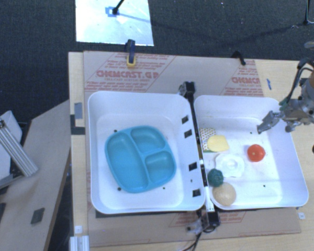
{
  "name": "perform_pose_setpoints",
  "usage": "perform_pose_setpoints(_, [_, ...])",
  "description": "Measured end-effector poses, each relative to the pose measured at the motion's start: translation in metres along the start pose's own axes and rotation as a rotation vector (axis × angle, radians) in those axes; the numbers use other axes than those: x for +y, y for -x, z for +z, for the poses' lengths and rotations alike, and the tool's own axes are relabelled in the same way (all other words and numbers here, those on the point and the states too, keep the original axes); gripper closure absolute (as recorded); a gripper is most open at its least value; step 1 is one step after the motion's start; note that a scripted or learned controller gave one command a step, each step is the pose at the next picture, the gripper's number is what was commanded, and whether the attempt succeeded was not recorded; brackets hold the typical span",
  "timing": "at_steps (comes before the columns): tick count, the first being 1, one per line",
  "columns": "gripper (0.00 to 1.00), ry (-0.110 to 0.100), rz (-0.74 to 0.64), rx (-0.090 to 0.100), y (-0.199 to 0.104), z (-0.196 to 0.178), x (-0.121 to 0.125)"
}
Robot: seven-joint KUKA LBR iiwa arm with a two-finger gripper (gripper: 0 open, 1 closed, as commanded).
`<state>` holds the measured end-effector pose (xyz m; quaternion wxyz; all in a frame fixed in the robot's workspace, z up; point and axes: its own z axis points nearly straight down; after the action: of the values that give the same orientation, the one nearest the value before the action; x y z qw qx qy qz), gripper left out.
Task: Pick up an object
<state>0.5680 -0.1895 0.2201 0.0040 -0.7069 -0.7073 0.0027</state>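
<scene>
Grey, our hand (265, 123) hangs at the right bin's (282, 195) far edge, grip unclear, above a red ball (256, 152).

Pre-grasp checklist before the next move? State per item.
1. Gripper carries nothing: ok, nothing shows at its tip.
2. Finger opening: cannot tell.
3. Target stands apart: ok, the red ball has bare floor around it.
4. Gripper over the red ball: not ok, it hangs above and to the right in the view.
5. Other candidates apart: not ok, the yellow piece, teal ball and beige ball crowd the right bin by its left wall.
</scene>
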Motion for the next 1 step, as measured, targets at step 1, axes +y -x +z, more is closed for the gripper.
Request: perform_pose_setpoints(1, [0.0, 0.011, -0.003, -0.002, -0.0004, -0.0061, 0.0026])
